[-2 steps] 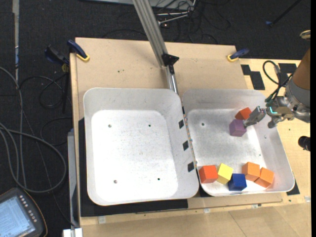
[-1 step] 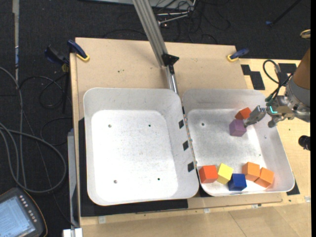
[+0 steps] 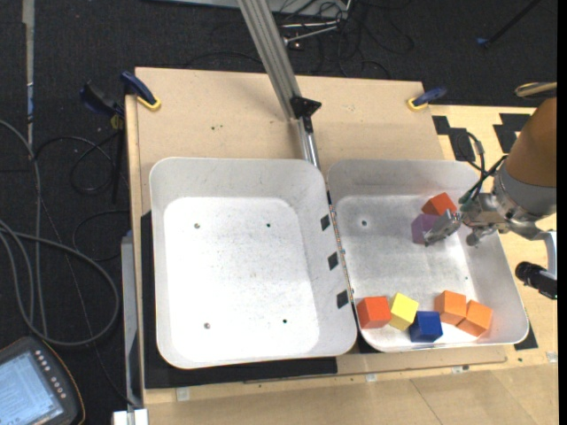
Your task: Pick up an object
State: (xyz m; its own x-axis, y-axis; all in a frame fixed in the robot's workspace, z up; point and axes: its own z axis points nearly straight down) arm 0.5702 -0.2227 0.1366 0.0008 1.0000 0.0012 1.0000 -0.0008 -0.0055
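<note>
Gripper [image 3: 447, 226] state unclear | beside purple block [image 3: 423, 228] | smooth white right bin [image 3: 390, 189]

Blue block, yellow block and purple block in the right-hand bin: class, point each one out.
blue block [image 3: 427, 327], camera view, on its top face.
yellow block [image 3: 404, 310], camera view, on its top face.
purple block [image 3: 423, 228], camera view, on its visible left side, by the gripper.

right bin [image 3: 496, 264]: arm over it | fingers [image 3: 446, 227] at purple block [image 3: 423, 227] | orange block [image 3: 438, 205] beside
</note>
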